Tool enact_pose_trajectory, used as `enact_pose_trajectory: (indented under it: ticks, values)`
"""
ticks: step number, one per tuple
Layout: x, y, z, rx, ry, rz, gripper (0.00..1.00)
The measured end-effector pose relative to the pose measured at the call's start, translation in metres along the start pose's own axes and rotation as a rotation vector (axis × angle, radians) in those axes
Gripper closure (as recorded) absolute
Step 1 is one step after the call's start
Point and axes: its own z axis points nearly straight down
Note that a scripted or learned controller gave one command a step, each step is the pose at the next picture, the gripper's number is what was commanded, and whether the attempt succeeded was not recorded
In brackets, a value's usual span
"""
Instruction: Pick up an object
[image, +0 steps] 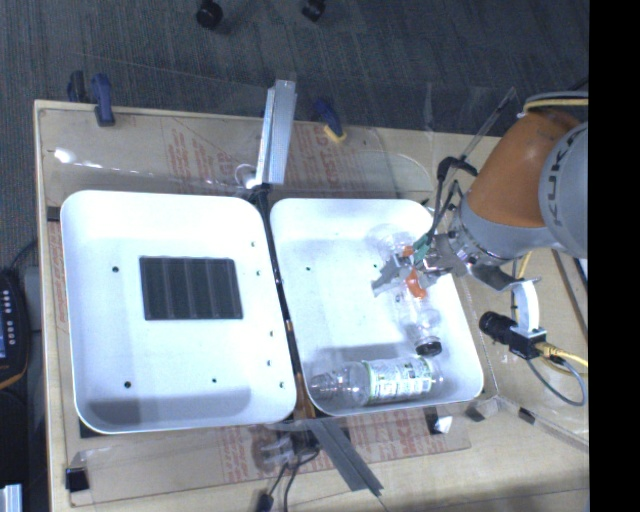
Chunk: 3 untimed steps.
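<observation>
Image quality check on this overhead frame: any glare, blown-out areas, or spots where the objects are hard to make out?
Camera view: lighting is even and focus fair. The right bin and left bin are bright white, nearly washed out. The clear bottle blends into the floor, with small highlights. Around the gripper clear plastic clutter smears together, so details there are hard to read. Soft shadow lies along the left bin's near wall.

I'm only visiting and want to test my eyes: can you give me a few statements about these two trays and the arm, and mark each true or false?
1. A clear plastic bottle lies on its side in the right bin. True.
2. A dark ribbed panel lies in the left bin. True.
3. The pincer hangs over the left bin. False: it is over the right bin.
4. The bottle stands upright against the right bin's far wall. False: it lies along the near wall.
5. The arm enters from the picture's right. True.
</observation>
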Motion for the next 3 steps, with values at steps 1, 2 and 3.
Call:
enact_pose_trajectory:
  ticks: [1, 2, 3]
  values:
    - [0.000, 0.000, -0.010, 0.001, -0.001, -0.001, 1.00]
    - [-0.002, 0.001, 0.043, 0.001, 0.000, 0.012, 1.00]
    - [-0.002, 0.002, 0.033, 0.003, 0.000, 0.010, 1.00]
